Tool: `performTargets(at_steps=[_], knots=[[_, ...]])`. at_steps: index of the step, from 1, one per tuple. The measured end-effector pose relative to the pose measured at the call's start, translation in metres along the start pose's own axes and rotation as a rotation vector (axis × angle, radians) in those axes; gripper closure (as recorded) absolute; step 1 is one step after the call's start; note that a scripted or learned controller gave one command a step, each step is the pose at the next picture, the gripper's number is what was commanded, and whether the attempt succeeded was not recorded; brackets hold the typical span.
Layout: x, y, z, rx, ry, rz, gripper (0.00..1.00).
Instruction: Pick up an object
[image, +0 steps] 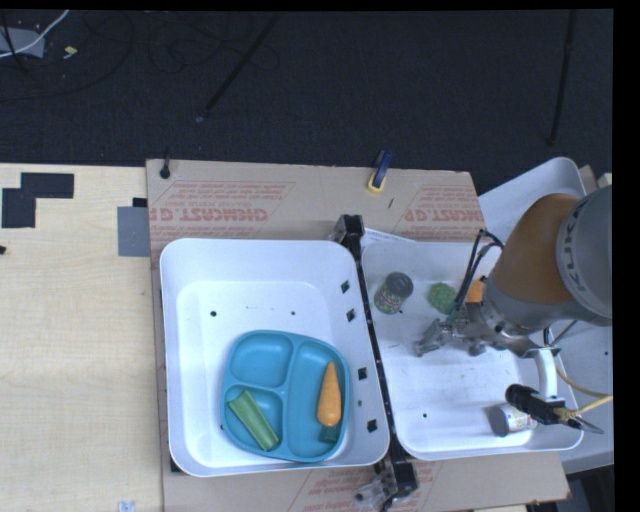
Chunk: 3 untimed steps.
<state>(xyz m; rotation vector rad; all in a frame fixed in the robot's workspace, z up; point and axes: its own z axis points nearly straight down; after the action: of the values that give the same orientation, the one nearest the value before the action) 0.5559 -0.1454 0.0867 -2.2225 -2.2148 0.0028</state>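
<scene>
In the right bin (440, 420) a small grey-green can (393, 293) lies near the far left corner. A little to its right sits a small green object (441, 296). My gripper (432, 342) is low over the right bin's floor, just in front of the green object and to the right of the can, touching neither as far as I can see. The arm reaches in from the right, and its orange band (535, 250) hangs above the bin's right side.
The left bin (190, 300) holds a blue divided plate (265, 365) with an orange carrot (329, 394) and a green vegetable piece (253, 419) in its compartments. A black divider (366, 330) runs between the bins. Cardboard (260, 205) lies under both.
</scene>
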Motion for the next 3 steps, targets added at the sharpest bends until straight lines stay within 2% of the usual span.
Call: performTargets(at_steps=[1,3], knots=[[-0.001,0.000,-0.011,0.000,0.001,0.004,1.00],[0.005,-0.018,-0.113,-0.004,-0.001,-0.004,1.00]])
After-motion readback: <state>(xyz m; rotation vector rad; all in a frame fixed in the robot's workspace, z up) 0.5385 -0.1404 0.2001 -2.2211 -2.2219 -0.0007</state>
